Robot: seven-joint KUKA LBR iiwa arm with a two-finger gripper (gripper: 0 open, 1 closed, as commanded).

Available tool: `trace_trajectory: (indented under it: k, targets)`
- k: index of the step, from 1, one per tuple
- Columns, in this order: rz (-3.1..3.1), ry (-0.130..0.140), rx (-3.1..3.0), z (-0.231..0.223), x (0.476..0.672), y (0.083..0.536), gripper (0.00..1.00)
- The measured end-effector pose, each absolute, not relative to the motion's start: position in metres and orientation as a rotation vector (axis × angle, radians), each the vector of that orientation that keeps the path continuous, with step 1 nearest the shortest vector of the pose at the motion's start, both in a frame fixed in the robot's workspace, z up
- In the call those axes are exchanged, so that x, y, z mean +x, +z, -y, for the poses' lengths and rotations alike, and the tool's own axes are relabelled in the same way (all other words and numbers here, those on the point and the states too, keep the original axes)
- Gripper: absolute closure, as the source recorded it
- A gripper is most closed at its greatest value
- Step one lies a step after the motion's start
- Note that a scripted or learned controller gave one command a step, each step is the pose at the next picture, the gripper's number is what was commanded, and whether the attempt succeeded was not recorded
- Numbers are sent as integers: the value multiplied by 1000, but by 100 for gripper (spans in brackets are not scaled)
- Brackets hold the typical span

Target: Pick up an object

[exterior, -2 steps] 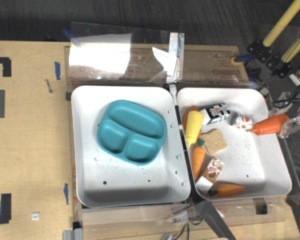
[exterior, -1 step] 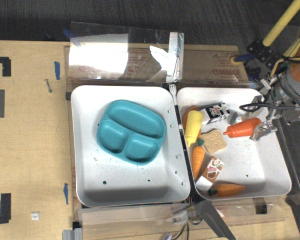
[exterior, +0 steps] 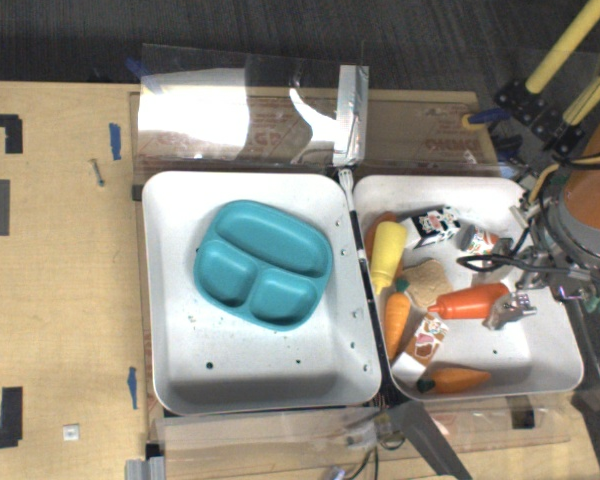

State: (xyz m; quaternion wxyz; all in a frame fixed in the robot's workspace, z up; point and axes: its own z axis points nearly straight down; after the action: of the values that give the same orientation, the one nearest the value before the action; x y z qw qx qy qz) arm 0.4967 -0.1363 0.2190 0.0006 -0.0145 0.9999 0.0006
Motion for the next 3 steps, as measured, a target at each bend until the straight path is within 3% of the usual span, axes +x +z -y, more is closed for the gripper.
trace_trajectory:
  k: [1,2,3]
  targets:
    - [-3140,1,-45,137,497,219,0]
    - [-3132,-1,38,186,493,88,0]
    - [-3122,-5,34,186,497,99,100]
